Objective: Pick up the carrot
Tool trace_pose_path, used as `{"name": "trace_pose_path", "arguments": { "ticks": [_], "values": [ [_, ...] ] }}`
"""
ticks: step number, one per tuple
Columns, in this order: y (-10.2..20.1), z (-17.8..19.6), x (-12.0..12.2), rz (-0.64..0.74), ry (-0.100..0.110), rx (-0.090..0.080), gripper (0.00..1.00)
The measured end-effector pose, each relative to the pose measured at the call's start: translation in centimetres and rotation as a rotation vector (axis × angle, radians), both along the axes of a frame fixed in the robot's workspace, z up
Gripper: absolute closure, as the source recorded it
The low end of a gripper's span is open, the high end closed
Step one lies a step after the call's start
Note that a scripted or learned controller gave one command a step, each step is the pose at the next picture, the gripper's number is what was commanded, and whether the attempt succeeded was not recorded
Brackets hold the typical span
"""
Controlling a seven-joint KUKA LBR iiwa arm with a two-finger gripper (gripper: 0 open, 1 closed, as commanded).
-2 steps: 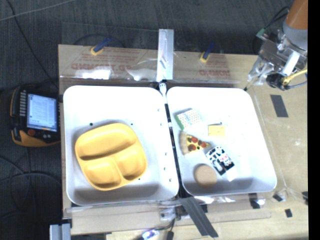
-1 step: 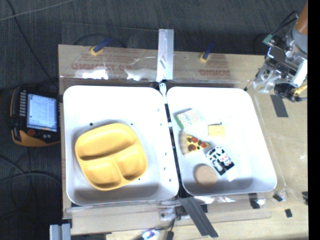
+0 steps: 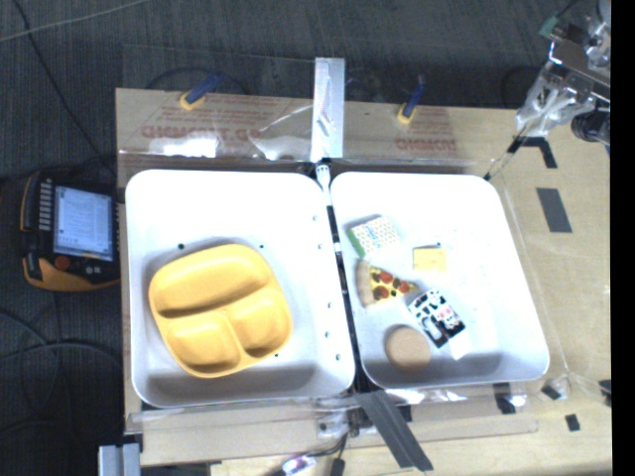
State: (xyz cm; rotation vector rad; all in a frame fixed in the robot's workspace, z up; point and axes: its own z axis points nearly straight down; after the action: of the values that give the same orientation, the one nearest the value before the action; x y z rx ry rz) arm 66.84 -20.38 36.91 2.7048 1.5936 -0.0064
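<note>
Item: gripper (image 3: 562, 89), parked at the far right corner of the bench, outside both bins and well apart from their contents; whether it is apart or together I cannot tell, and I see nothing in it. Left bin (image 3: 198, 191): one yellow divided plate (image 3: 220, 308). Right bin (image 3: 496, 266): a green-and-white patterned block (image 3: 375, 234), a small yellow square (image 3: 429, 258), a pizza-like wedge with red and orange spots (image 3: 385, 286), a black-and-white patched piece (image 3: 437, 316), and a round tan disc (image 3: 407, 346). Carrot: I cannot tell which of these it is; I take it to lie among the right-bin cluster. Step in hand, by my reading: the approach, not yet begun. Next move calls for me to fix the target first, then travel over the right bin and descend clear of close neighbours.
</note>
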Motion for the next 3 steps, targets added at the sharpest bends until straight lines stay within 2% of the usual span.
{"name": "trace_pose_path", "arguments": {
  "ticks": [3],
  "values": [
    [0.3, 2.5, 0.2, 0.006, 0.010, -0.012, 1.00]
  ]
}}
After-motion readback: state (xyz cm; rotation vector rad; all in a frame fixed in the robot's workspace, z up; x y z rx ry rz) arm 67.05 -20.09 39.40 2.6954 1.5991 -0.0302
